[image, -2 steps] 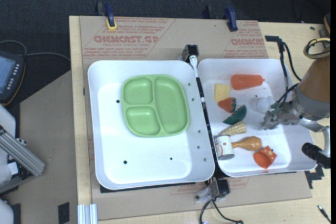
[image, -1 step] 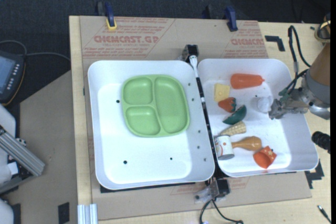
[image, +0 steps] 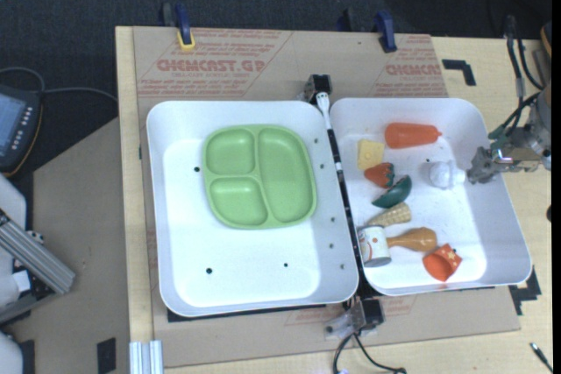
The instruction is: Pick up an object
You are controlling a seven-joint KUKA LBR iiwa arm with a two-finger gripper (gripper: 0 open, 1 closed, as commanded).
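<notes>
Left bin (image: 175, 215) holds a green divided plate (image: 259, 175). Right bin (image: 500, 223) carries toy foods, carrot (image: 412, 134) topmost. The jaws (image: 485, 164) sit at its right rim; their opening can't be told.

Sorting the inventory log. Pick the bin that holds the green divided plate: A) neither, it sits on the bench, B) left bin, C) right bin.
B: the green divided plate lies inside the left bin, while the right bin holds the small toy foods.

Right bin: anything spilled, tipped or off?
Nothing stands out. The toy food lies loose inside the right bin, none over the rim. The green divided plate sits flat in the left bin. The gripper is at the right bin's right side.
</notes>
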